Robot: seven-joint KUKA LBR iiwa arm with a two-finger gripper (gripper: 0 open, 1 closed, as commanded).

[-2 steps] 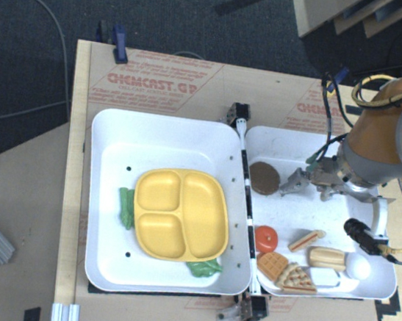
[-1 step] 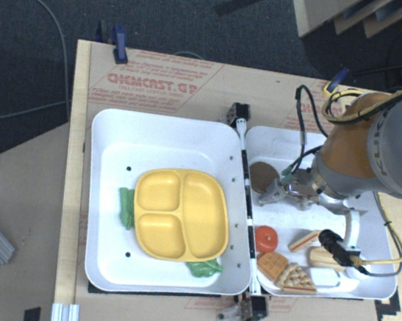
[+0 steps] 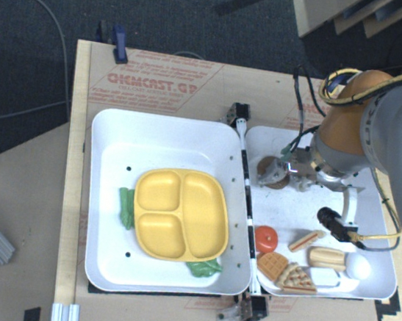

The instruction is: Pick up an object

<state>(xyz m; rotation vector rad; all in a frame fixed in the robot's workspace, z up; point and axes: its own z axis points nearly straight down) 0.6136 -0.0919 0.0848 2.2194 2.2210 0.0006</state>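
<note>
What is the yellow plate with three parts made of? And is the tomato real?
The yellow plate looks like smooth molded plastic: even color, soft shine, rounded dividers. The tomato seems a glossy plastic toy, given its uniform red and bright highlight, though I can't be sure.

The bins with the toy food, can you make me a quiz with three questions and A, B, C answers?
1. Where is the yellow tray?
A. left bin
B. right bin
C. floor

2. How many sections does the tray have?
A. one
B. three
C. six

3. Where is the gripper?
A. over the right bin, at its far end
B. over the tray
C. off the bench

Answers: 1 A, the tray lies in the left bin with green leaves beside it. 2 B, ridges split it in three. 3 A, it hangs by a brown piece, far from the tomato.
</note>
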